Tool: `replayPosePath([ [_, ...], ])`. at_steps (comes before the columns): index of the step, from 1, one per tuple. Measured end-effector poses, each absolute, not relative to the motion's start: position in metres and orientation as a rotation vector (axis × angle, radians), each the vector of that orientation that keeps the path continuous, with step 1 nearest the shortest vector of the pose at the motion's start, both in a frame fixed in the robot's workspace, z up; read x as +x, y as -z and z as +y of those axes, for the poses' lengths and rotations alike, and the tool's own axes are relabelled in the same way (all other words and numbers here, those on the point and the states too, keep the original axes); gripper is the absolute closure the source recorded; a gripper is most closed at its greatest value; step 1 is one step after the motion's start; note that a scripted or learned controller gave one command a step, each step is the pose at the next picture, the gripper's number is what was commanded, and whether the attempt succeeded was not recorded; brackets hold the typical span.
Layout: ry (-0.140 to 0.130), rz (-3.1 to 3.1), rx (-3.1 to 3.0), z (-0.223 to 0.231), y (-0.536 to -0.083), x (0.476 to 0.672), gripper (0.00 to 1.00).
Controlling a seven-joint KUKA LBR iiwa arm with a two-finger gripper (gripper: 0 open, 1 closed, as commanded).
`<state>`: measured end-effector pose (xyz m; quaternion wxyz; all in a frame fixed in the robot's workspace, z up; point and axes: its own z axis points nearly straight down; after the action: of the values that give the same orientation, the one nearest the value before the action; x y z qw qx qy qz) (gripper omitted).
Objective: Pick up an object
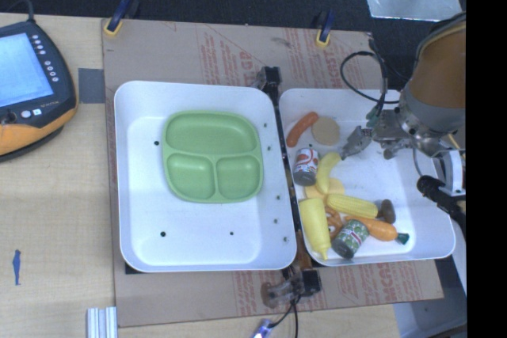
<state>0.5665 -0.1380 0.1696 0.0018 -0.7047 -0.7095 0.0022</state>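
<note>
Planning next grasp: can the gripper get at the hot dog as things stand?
Probably yes. The hot dog lies uncovered at the right bin's far left corner, apart from the toy pile. The gripper hovers close by. The bin's divider wall beside it may cramp a finger.

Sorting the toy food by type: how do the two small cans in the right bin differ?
The red-and-white can lies near the bin's left wall, beside the banana; the green-labelled can lies nearer the front rim, against the carrot. Their labels differ in colour. Both are small, tipped-over cans.
</note>
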Motion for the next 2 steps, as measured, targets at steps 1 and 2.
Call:
replayPosePath([
  [1,-0.008,-2.23,-2.23,-0.1078,-0.0925,0.4849,0.0],
  [2,-0.006,-2.236,-2.217,-0.1061,-0.1024,0.4859,1.0],
])
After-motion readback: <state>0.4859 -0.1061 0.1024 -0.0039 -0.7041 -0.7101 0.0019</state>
